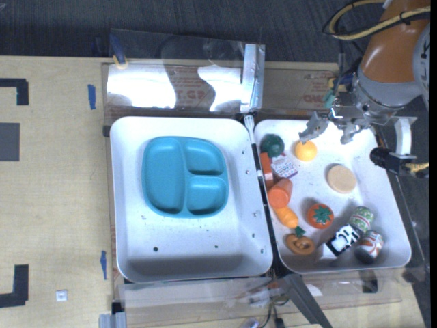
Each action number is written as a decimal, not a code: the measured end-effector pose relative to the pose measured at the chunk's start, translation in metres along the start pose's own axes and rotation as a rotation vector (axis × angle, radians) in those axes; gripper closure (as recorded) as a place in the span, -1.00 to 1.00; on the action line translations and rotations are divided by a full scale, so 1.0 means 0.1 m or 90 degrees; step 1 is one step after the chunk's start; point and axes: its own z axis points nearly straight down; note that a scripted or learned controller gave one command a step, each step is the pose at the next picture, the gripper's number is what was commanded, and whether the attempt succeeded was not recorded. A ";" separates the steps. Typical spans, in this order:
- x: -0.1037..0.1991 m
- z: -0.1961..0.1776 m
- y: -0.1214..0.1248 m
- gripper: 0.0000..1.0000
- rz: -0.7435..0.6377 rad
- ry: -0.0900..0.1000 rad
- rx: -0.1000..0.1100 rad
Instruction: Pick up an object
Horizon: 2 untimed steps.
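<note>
I am watching the metal two-finger claw point(332, 128) hovering over the right shallow white bin's point(396, 203) far edge, fingers spread apart and gripping nothing (the small round yellow-orange toy fruit point(306, 150) is sitting just beside the nearer fingertip).

I see my arm point(396, 53) at the frame's upper right, wrist bent down, gripper point(332, 127) fingers spread, holding nothing.
</note>
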 end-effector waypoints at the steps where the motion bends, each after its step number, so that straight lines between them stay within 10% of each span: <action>1: -0.27 -0.86 0.22 -1.00 -0.001 -0.002 -0.007; 2: -0.02 0.51 0.02 -1.00 -0.001 0.000 0.004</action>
